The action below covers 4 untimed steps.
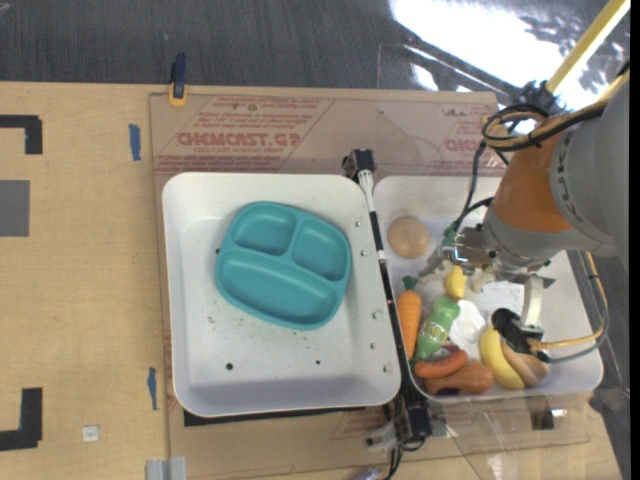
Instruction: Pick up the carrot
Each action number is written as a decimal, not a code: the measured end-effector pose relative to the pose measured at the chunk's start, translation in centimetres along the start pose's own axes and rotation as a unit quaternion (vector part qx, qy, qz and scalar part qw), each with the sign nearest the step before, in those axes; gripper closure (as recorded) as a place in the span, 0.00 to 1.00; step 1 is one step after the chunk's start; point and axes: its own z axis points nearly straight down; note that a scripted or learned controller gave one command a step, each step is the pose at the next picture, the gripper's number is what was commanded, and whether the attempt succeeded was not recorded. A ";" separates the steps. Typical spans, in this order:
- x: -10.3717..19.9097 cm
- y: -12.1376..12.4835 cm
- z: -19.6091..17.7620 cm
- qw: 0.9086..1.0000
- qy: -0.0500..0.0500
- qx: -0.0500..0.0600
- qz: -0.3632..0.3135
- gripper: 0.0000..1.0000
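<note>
Holding teal tray (283, 264): left bin (190, 298) | right bin (585, 358): carrot (409, 320), banana (497, 358), egg (408, 237) | tool (468, 264): grip unreadable

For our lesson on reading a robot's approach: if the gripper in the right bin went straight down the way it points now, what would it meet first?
Probably the small yellow item under the gripper, not the carrot, which lies lower left. Depth is hard to judge from this slanted view.

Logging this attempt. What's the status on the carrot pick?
Pincer low in right white bin, grasp state unclear. Orange tapered carrot lying free by left wall. Green plastic bottle tight alongside.
</note>
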 end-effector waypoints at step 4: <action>7.8 -8.9 -9.5 1.000 0.002 0.006 0.001 0.00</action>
